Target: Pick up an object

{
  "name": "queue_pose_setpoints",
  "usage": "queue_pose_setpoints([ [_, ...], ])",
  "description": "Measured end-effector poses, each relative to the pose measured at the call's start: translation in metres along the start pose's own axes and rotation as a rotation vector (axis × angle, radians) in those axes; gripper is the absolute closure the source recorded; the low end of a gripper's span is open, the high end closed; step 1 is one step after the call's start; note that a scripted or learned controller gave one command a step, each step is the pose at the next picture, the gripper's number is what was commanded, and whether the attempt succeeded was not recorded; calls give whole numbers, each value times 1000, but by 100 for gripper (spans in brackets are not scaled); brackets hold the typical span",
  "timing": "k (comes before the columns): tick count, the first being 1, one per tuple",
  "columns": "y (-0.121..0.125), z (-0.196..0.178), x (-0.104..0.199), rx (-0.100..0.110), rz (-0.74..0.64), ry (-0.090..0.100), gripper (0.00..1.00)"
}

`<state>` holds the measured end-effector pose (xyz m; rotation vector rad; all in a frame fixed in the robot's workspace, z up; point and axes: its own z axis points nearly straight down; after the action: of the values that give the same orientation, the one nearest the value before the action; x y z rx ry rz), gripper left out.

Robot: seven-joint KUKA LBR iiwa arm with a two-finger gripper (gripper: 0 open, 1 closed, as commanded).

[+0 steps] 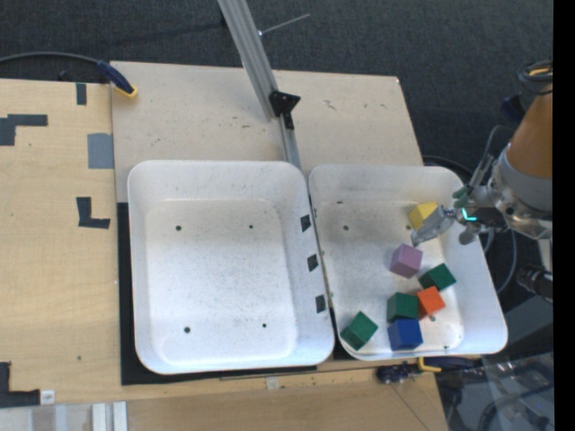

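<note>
Several small blocks lie in the right bin (359, 196): a yellow one (422, 214), a purple one (406, 259), green ones (437, 277) (403, 307) (359, 329), an orange one (431, 300) and a blue one (405, 332). My gripper (446, 230) hangs over the bin's right side, open, with nothing between its fingers. Its left finger (427, 228) sits just below and beside the yellow block. The purple block lies a little below the gripper.
The left bin (216, 178) stands beside the right one, with a raised divider between them. A slanted metal rail (252, 48) runs down from the top to the bins' shared edge. The arm's grey and orange wrist (530, 160) is at the right.
</note>
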<state>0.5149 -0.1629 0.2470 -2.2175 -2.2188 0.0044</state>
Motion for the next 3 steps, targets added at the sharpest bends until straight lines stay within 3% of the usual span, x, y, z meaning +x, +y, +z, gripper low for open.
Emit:
queue_pose_setpoints([
  [1, 1, -2, 0, -4, -1, -1, 0],
  [3, -9, 92, 10, 2, 0, 0, 0],
])
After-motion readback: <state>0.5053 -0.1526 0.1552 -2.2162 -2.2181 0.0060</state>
